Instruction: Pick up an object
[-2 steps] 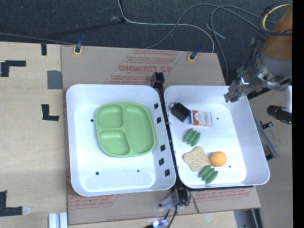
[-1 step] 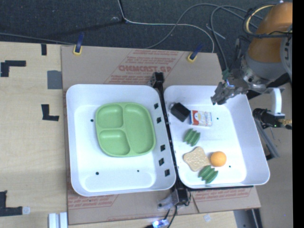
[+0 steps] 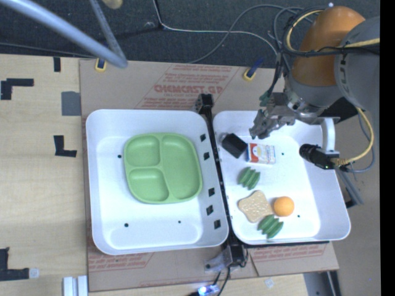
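My gripper (image 3: pixel 259 130) hangs over the far part of the right bin (image 3: pixel 321 217), just above a small white carton (image 3: pixel 262 153) with red and blue print. A black block (image 3: pixel 233 145) lies to the carton's left, near the bin's divider. Closer to the front are a green ridged piece (image 3: pixel 249 177), a slice of toast (image 3: pixel 254 206), an orange ball (image 3: pixel 284 206) and another green piece (image 3: pixel 270 226). Nothing shows between the gripper's tips.
The left bin (image 3: pixel 105 221) holds a green divided plate (image 3: pixel 163 167). Both bins rest on a cardboard sheet (image 3: pixel 179 85). Cables trail across the dark area behind the bins.
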Tool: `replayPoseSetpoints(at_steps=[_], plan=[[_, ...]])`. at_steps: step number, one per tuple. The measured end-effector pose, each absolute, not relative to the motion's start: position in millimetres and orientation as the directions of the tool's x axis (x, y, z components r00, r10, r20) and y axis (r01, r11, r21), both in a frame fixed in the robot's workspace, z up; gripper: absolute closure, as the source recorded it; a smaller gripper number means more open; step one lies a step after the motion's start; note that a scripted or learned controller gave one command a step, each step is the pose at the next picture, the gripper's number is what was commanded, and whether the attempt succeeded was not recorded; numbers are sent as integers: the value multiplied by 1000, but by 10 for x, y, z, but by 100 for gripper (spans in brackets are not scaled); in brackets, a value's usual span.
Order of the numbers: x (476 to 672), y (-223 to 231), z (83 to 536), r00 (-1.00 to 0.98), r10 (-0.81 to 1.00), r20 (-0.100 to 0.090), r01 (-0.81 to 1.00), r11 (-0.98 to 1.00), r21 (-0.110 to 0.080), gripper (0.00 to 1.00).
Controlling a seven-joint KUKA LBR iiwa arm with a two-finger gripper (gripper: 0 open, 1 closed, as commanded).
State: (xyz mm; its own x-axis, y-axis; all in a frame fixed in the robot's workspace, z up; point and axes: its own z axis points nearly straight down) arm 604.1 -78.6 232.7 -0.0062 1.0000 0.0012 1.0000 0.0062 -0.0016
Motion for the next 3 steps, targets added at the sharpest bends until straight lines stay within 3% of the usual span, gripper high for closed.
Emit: replayPoseSetpoints(at_steps=[3], plan=[[5952, 945, 2138, -6, 1000, 0, 1000, 6, -4, 100]])
